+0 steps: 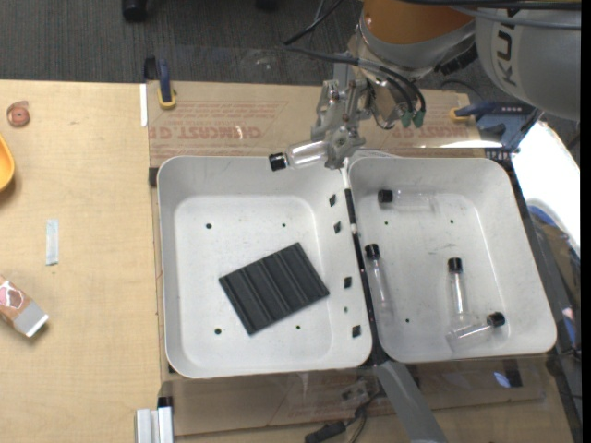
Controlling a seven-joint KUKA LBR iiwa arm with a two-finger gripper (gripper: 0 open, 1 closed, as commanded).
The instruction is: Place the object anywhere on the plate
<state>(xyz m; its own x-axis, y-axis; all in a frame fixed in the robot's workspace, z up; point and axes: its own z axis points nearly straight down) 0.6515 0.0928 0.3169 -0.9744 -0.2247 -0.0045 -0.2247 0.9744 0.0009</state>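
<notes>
The metal two-finger gripper pinches a clear plastic vial with a black cap, lying horizontally above the bins' rim at twelve o'clock. The dark ribbed rectangular plate lies flat in the smooth white left bin. Similar vials lie in the right bin, on a pale wooden bench.

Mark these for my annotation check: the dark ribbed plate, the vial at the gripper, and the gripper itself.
dark ribbed plate (274, 287): camera view, middle of its ribbed top.
vial (300, 157): camera view, clear body beside its black cap.
gripper (338, 148): camera view, between the fingertips, at the vial's end.
</notes>
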